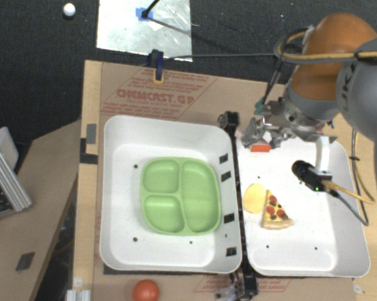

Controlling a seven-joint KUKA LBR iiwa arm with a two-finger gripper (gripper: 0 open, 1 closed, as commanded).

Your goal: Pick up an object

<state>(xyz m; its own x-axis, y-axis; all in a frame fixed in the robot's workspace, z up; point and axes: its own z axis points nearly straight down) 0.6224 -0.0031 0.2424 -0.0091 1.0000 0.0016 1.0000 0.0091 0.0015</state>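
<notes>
orange ball [145,293] resting on the desk [54,187] nearest the viewer. end effector [263,135] hovering over the right bin's [336,258] far left corner, its grip state unclear. pizza slice [275,211] and yellow piece [254,198] lying near, ungrasped; green tray [180,196] sitting in the left bin [118,239]. pickup not yet done.
</notes>
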